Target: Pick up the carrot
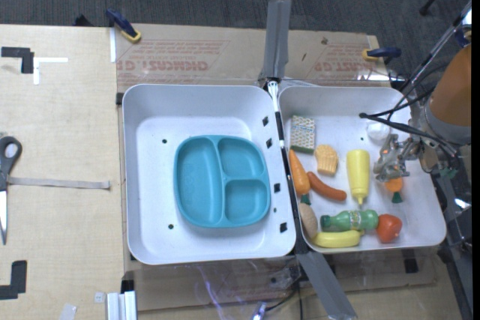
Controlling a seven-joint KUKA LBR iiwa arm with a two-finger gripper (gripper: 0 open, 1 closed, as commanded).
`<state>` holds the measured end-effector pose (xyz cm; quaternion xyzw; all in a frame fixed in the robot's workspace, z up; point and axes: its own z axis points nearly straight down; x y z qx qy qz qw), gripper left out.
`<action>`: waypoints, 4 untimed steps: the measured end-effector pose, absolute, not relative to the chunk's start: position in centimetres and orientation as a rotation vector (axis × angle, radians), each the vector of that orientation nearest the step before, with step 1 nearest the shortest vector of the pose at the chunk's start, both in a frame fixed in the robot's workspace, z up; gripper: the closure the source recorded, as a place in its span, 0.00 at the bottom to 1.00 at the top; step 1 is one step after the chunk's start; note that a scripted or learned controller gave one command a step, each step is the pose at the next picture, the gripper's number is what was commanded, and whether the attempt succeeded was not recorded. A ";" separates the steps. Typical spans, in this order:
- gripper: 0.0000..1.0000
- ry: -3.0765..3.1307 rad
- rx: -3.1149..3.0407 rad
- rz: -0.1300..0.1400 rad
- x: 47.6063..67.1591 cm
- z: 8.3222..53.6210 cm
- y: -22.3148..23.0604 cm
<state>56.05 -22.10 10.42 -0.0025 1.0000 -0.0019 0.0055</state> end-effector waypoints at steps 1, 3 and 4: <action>1.00 3.124 -0.302 -0.002 50.6 9.3 -18.1; 0.00 3.131 0.165 -0.002 55.1 9.3 -21.9; 1.00 3.126 0.159 -0.004 55.3 10.4 -21.8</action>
